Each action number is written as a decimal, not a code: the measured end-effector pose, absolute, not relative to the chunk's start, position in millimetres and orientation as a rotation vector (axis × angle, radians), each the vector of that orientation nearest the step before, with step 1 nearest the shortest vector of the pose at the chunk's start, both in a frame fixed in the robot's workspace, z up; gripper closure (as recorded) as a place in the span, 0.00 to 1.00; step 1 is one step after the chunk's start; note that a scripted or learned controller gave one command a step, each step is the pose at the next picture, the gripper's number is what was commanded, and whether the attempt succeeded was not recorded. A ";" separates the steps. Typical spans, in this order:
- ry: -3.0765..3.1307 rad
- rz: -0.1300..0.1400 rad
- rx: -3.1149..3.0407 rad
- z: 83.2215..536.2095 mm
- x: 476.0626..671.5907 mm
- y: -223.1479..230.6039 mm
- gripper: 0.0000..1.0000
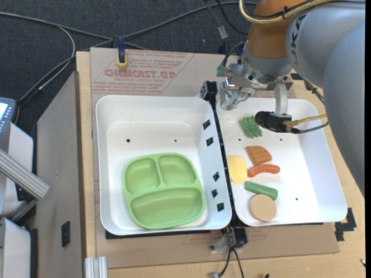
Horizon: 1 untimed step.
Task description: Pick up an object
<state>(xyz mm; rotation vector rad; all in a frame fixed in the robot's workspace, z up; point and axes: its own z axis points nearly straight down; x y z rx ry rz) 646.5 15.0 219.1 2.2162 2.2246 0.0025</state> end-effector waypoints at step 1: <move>2.227 0.004 2.214 217.4 661.2 68.9 1.00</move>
